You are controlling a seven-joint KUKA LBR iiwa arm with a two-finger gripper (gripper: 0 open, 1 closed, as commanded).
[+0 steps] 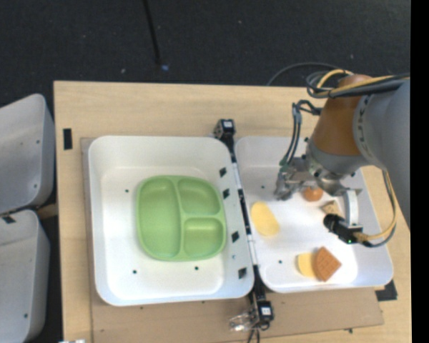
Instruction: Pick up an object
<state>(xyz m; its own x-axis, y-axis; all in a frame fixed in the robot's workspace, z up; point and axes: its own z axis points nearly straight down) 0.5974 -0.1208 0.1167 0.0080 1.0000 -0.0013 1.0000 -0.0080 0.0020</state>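
In the right bin [368, 259] lie a pale yellow rounded piece [264, 219], a small orange object [312, 194], a small tan scrap [330, 207] and a brown-and-yellow piece [320, 264]. My gripper [307, 186] hangs low over the back of this bin, directly above the small orange object, which is partly hidden under it. The grey arm with its orange band [339, 123] comes in from the right. Whether the orange object is touched or held cannot be made out.
The left bin [107, 184] holds a green divided plate [180, 216]. A ridge with black clips [237, 206] separates the two bins. Cables [372, 231] loop from the wrist over the right bin's right side.
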